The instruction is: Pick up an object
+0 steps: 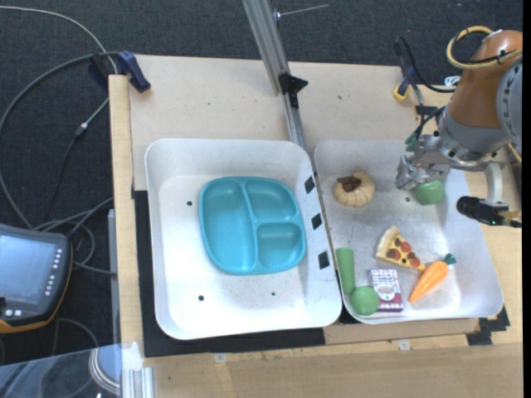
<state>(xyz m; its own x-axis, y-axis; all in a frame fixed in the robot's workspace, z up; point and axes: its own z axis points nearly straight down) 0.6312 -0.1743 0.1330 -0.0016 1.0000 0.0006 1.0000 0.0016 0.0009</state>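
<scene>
Gripper point(415, 177) sits low in the right white plastic bin point(489, 264), right of the tan toy pumpkin point(354, 189), touching a small round green toy fruit point(429, 192); can't tell finger state. Fruit looks light, rigid, slick plastic; likely to roll, so pinch across its middle. Grey arm point(481, 98) reaches in from the pumpkin's right, wrist pointing down.

A pale wooden worktop point(216, 106) stands on dark carpet point(50, 181). Thin cables point(33, 73) trail across the floor at left, near a handheld control pendant point(29, 276).
</scene>
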